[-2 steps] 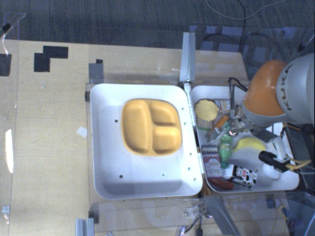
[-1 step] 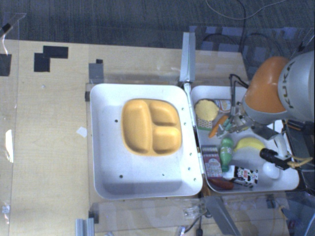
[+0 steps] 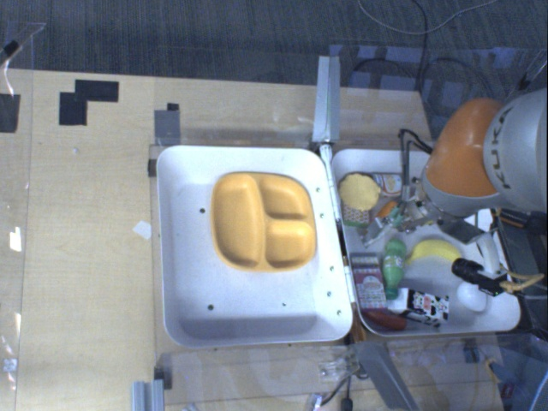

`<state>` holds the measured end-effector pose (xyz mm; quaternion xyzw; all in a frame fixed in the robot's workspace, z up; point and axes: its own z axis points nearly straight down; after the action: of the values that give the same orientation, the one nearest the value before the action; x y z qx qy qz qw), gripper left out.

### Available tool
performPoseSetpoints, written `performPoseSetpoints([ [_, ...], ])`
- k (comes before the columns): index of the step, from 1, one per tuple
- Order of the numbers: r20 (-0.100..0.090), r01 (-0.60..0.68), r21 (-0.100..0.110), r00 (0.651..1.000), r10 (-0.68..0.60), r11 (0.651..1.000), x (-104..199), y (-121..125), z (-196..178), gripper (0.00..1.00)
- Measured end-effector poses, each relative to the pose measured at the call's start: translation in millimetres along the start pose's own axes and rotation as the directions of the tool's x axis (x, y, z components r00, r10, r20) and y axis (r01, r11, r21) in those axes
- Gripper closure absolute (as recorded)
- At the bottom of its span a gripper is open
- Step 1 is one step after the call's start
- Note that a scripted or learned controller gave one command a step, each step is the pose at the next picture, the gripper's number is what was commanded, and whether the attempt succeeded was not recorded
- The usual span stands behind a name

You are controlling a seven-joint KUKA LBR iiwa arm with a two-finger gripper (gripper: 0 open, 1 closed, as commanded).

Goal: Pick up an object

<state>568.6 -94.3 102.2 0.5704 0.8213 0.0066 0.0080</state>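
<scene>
Arm [image 3: 479,157] reaches over the right bin [image 3: 505,319]. Left bin [image 3: 180,255] carries a yellow divided tray [image 3: 261,221] centrally. Gripper [image 3: 402,217] sits among clutter near a green bottle [image 3: 393,264]; its state cannot be determined. Nothing lifted; pick outstanding.

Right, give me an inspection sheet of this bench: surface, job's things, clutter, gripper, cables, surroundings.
Surface: pale wooden bench with two white bins side by side; black tape patches at its far left.
Job's things: right bin crowded with a yellow ball, green bottle, banana, small printed packets and a dark red item by the near wall.
Clutter: left bin holds a yellow divided tray.
Gripper: gripper low over the right bin, near the ball and bottle; grip state unclear.
Cables: thin cable looped on the floor beyond the bench; wires at the near edge.
Surroundings: dark carpet.
</scene>
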Motion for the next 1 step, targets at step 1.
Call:
performPoseSetpoints([
  [1,0.001,-0.066,0.01,0.998,0.066,0.998,-44.9,62.7,15.1,0.0],
])
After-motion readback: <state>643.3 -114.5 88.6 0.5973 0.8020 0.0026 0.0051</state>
